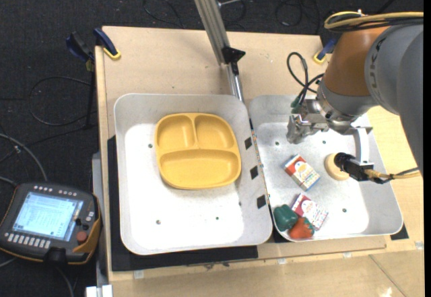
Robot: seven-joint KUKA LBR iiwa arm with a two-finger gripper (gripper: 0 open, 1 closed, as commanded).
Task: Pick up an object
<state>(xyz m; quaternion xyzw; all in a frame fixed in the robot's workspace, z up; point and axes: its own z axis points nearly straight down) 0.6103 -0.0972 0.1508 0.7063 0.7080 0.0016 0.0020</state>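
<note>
Yellow divided plate (198, 151) sits in the left bin (135, 221), well left of the pincer. Teach pendant (47, 221) on floor, far lower-left. Blue-yellow clamp (101, 43) at bench's far-left corner.

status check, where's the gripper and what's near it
Gripper over right bin, nothing between its jaws. Small carton just below. Yellow tray in left bin.

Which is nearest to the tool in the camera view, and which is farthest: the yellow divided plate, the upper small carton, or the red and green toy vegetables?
From the tool:
1. Upper small carton, just below it in the right bin.
2. Red and green toy vegetables, at that bin's lower left corner.
3. Yellow divided plate, in the left bin.
</note>
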